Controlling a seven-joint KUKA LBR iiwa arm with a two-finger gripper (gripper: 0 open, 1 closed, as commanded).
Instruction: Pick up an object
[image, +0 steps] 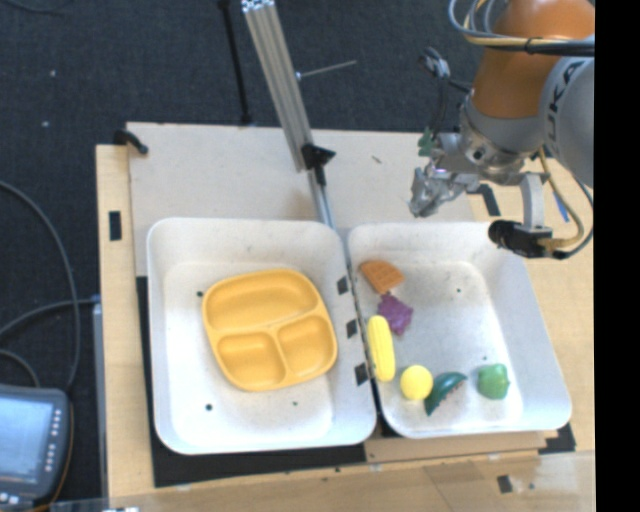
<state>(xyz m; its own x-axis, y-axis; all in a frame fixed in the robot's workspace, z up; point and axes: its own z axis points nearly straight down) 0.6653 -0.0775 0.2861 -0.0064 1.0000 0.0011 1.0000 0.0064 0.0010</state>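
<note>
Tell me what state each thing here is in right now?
Gripper: above the right bin's far rim, holding nothing visible.
Yellow tray: flat in left bin.
Corn: lying against the right bin's left wall.
Lemon: resting loose.
Green toy: resting loose.

Bright even overhead light; soft faint shadows; white bins (250, 240) slightly washed out; mild overall softness.

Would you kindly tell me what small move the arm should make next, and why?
Probably bring the hand forward and down toward the orange piece. The hand hangs over the right bin's far rim, and that piece lies nearest it.
</note>
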